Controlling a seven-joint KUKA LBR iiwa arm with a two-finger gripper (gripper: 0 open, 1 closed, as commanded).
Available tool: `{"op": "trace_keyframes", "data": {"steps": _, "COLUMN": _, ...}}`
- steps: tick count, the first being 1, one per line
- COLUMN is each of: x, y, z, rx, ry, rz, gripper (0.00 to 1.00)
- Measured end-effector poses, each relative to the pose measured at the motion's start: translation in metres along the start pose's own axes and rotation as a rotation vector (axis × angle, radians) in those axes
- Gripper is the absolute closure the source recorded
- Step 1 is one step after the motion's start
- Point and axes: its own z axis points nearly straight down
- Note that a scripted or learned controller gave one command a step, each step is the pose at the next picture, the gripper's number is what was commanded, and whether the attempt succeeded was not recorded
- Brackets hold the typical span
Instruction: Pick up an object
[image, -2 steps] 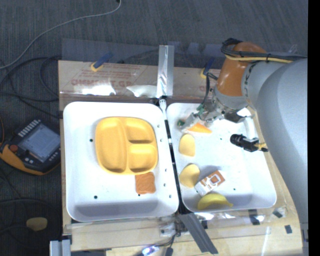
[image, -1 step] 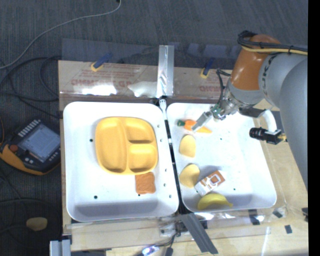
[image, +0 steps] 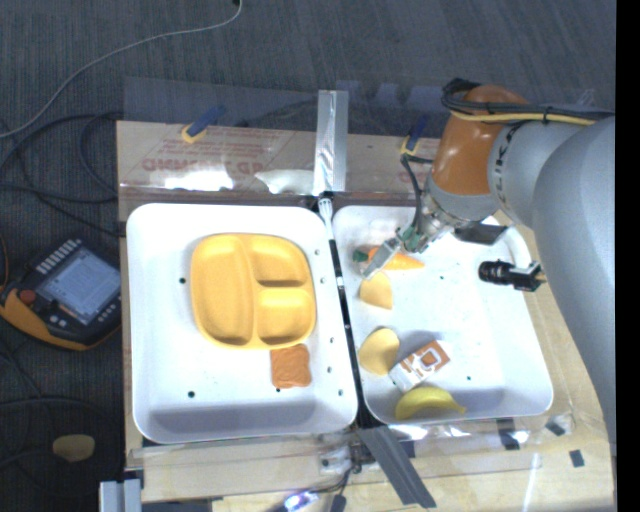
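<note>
From the overhead camera I see the arm (image: 560, 180) reaching in over the right bin (image: 500, 340), and I take the divider (image: 340, 300) between the 2 bins as my landmark. The claw (image: 408, 238) is low in the far part of that bin, a short way right of the divider, its tip right at an orange wedge (image: 400, 262) and a small green and orange piece (image: 366, 256) that sits closer to the divider. I cannot tell whether the claw is released or clenched, and I see nothing clearly between its tips.

The likely target is that orange wedge. My worry is that the 2 pieces lie touching or nearly so, and a closing claw could push one away or pinch just an edge, which would slip on the lift. A pale yellow slice (image: 376, 291) lies just nearer the camera, beside the divider, and could get nudged too.

Further toward the camera along the divider sit another yellow slice (image: 378, 350), a small white and orange box (image: 420, 364) and a yellow piece (image: 425, 403). Left of the divider, the yellow tray (image: 252, 288) and an orange square (image: 291, 366) are well apart from the claw.
</note>
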Motion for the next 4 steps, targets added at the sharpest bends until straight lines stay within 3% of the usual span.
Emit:
{"op": "trace_keyframes", "data": {"steps": 1, "x": -0.001, "y": 0.004, "z": -0.011, "rx": -0.015, "ry": -0.012, "rz": -0.002, "gripper": 1.0}}
{"op": "trace_keyframes", "data": {"steps": 2, "x": 0.006, "y": -0.051, "z": -0.107, "rx": -0.01, "ry": -0.003, "rz": -0.234, "gripper": 1.0}}
{"op": "trace_keyframes", "data": {"steps": 3, "x": 0.008, "y": -0.078, "z": -0.103, "rx": -0.012, "ry": -0.002, "rz": -0.207, "gripper": 1.0}}
{"op": "trace_keyframes", "data": {"steps": 4, "x": 0.054, "y": 0.007, "z": -0.092, "rx": -0.009, "ry": 0.001, "rz": 0.156, "gripper": 1.0}}
